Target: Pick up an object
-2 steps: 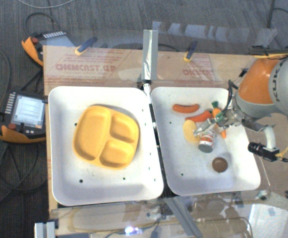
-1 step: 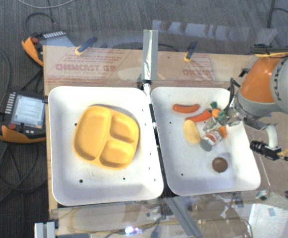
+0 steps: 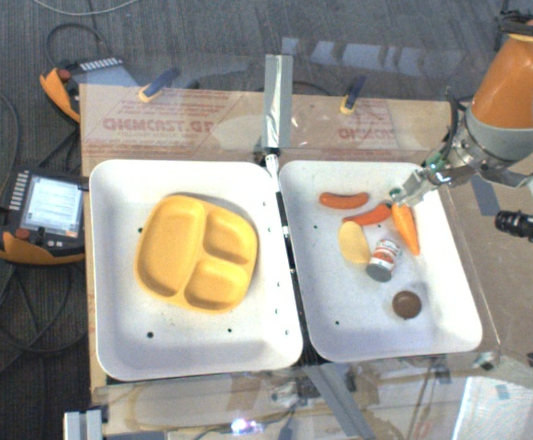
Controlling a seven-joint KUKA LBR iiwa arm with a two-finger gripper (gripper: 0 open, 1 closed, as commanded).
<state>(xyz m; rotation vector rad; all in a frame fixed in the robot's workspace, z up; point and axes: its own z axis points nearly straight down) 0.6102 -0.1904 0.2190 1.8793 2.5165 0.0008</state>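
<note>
gripper: two-finger gripper (image 3: 411, 191) over the right white bin (image 3: 449, 333), fingers slightly spread just above the orange plastic carrot (image 3: 405, 228), pinching nothing
other items: red sausage (image 3: 344, 200), pale yellow oval (image 3: 353, 242), small can (image 3: 384, 258), brown disc (image 3: 406, 303)
progress: nothing lifted; closing and raising remain

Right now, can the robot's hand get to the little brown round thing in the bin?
Probably yes. The brown round thing lies alone near the front of the right bin, with nothing on top of it. The hand hovers at the back by the carrot, so it only needs to cross over the small can.
</note>
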